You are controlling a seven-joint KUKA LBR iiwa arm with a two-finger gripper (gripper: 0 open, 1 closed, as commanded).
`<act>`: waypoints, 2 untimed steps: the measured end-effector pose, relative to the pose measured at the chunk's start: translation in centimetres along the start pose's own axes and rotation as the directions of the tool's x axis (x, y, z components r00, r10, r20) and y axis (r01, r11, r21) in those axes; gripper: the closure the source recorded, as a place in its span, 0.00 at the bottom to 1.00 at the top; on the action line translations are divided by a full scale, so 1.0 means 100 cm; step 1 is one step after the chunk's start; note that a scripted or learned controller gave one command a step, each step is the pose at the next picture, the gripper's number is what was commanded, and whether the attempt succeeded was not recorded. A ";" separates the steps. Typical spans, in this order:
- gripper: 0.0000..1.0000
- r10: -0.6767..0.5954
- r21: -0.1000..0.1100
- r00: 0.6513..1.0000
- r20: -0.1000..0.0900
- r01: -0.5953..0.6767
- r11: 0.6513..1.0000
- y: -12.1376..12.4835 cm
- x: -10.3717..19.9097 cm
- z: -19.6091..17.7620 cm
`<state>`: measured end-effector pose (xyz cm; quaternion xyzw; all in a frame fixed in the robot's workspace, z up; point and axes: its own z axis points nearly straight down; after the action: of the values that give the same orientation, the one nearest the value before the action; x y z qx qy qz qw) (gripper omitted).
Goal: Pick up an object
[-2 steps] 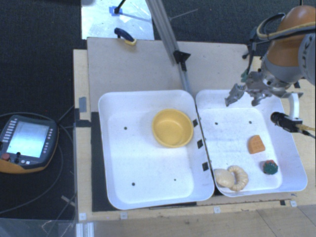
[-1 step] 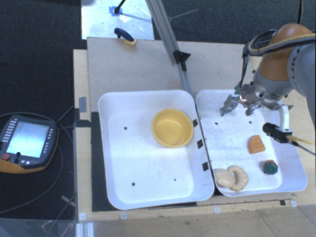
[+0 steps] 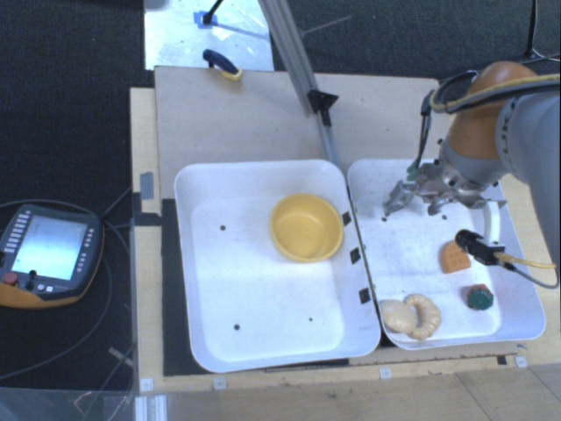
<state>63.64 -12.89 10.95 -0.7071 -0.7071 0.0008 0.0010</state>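
The gripper [image 3: 396,202] hangs over the upper left part of the right bin [image 3: 399,261], its grey fingers [image 3: 392,204] pointing down and to the left toward the bin's white floor. Nothing lies between them; they look slightly spread, though the view is too coarse to judge how far.

The loose objects in this bin all sit apart from the tool, toward the bin's near and right side. An orange wedge-shaped piece [image 3: 454,259] lies to the lower right of the gripper, partly behind a black fitting [image 3: 478,246] that hangs from the wrist with a yellow cable [image 3: 532,274] trailing off to the right. Below the wedge is a small dark green object [image 3: 479,297]. At the bin's lower left corner lie a cream-coloured lump [image 3: 397,315] and a tan ring-shaped piece [image 3: 427,315], touching each other.

In the left bin [image 3: 228,314] a yellow bowl [image 3: 306,226] stands upright near the dividing edge, well apart from the gripper.

The arm [image 3: 517,134] comes in from the right, its orange band [image 3: 491,103] above the wrist, and the wrist bends down and leftward over the right bin. A handheld control pendant [image 3: 48,253] lies on the dark floor at the far left.
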 end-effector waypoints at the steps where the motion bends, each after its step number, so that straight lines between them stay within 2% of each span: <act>1: 1.00 -0.001 -0.005 1.000 0.001 0.001 1.000 0.001 0.000 -0.013; 2: 1.00 -0.001 -0.009 1.000 0.001 0.001 1.000 0.009 0.001 -0.074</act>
<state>64.57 -12.75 18.34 -0.7068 -0.7075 -0.0019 -0.0024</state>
